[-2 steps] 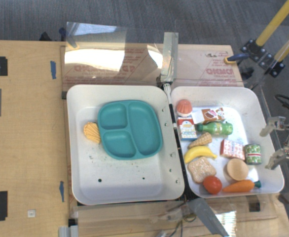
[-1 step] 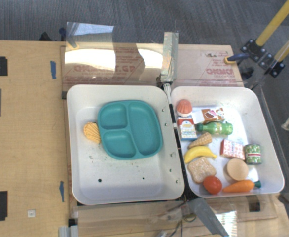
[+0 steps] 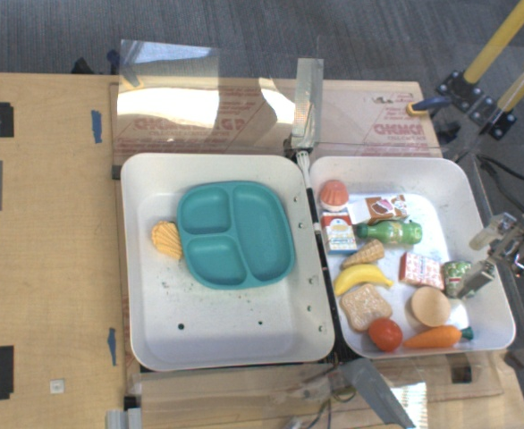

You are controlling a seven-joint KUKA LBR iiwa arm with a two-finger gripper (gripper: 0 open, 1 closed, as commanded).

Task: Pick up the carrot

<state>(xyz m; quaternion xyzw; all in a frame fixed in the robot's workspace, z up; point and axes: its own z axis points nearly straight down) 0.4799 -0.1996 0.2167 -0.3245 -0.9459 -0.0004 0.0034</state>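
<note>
A: Start on the left. What sits in the left bin (image 3: 146,266)?

B: A teal divided plate (image 3: 235,233) lies near its middle, turned at a slant. Touching the plate's edge at nine o'clock is a small yellow-orange shell-shaped toy (image 3: 166,239). A few dark specks dot the bin floor at six o'clock from the plate.

A: And across the divider?

B: The right bin (image 3: 454,175) is crowded. At its twelve o'clock end there is a red-and-white rounded piece (image 3: 333,193), a small carton (image 3: 340,232) below it, a red-printed packet (image 3: 386,208) and a green bottle (image 3: 392,232) lying on its side. Toward the centre lie a corn-like piece (image 3: 364,256), a banana (image 3: 361,279) and a slice of bread (image 3: 366,305); a checked red box (image 3: 421,270) sits at three o'clock from the banana.

A: Where is the carrot (image 3: 434,337)?

B: At the bin's five o'clock corner, lying flat along the near wall, green tip toward three o'clock. A tomato (image 3: 385,334) touches its nine o'clock end, and a tan bun (image 3: 430,307) sits just at its twelve o'clock.

A: The gripper (image 3: 494,256)?

B: It hangs over the bin's three o'clock rim, apart from the carrot, at about one o'clock from it. A green-and-white object (image 3: 458,274) lies by its lower finger. Whether the pincer is open or closed I cannot tell.
</note>
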